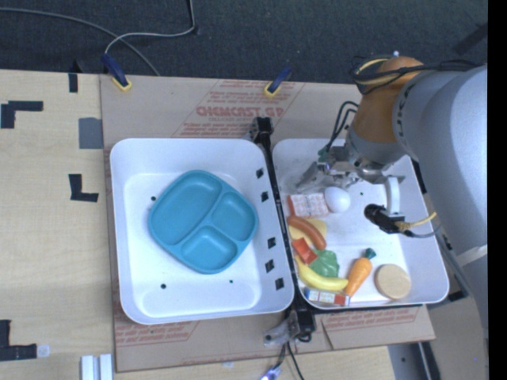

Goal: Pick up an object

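Camera view: blue tray (203, 221) fills left bin (127, 212); toy food crowds right bin (420, 287).

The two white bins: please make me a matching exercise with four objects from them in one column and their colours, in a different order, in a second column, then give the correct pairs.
Objects:
1. divided plate in the left bin
2. egg in the right bin
3. carrot
4. banana

Colours:
A. orange
B. white
C. yellow
D. blue

Pairs: 1-D, 2-B, 3-A, 4-C
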`<state>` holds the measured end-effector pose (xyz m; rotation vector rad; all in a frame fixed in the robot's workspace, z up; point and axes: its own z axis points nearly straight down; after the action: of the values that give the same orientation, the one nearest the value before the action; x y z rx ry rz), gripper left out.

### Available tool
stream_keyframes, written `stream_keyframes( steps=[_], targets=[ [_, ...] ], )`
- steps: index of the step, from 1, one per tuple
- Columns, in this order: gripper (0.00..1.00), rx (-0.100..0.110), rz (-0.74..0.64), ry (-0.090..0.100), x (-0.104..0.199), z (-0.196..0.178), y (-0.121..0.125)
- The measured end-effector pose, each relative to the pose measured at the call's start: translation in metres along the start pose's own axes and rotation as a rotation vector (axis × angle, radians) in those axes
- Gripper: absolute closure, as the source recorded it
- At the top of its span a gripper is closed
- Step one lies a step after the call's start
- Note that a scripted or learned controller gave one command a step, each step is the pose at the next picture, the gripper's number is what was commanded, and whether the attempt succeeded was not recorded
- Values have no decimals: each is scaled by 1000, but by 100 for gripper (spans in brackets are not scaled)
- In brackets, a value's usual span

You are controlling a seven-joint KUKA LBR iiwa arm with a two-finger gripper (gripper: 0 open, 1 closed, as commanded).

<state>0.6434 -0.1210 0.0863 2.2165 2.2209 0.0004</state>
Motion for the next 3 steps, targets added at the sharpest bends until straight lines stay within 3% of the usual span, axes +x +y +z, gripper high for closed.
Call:
stream_keyframes(
  steps=[1,2,3],
  targets=[
    [0,0,0,1,27,0,-9],
    [0,1,0,2,28,1,18],
    [0,2,-1,3,25,1,25]
  ],
)
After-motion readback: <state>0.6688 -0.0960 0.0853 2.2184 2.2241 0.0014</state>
